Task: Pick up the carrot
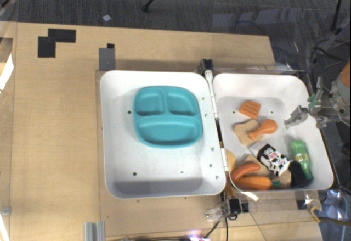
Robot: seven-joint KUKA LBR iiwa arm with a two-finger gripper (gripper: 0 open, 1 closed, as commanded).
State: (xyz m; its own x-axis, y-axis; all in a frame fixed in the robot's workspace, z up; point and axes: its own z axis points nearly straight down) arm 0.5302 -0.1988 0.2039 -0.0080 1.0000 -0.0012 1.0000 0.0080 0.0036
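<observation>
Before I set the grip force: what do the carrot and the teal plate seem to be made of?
The carrot looks like moulded plastic toy food: an even orange with a smooth, faintly shiny skin. It could be rubbery; the picture cannot settle that. The teal plate looks like hard matte plastic: one flat colour, with rounded moulded dividers.

The arm comes in low from the right, an orange patch glowing at its edge; its gripper (299,115) hangs with pale metal fingers angled leftward and down
</observation>
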